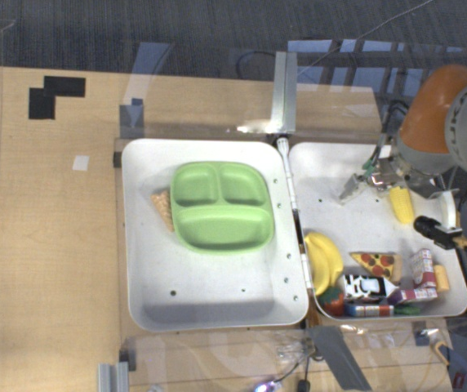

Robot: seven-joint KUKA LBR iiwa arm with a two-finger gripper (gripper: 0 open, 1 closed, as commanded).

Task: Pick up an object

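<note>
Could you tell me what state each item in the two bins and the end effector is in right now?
green divided plate: upright, lying in the left bin.
banana: lying at the right bin's left wall.
pizza slice toy: lying flat.
yellow object: lying beside the end effector.
end effector: low over the right bin, nothing visibly between its fingers.

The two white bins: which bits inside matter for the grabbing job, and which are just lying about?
For the job:
gripper, over the right bin
yellow piece nearest it
banana
pizza slice toy
small packages

Lying about:
green divided plate in the left bin
tan item tucked under it
</note>
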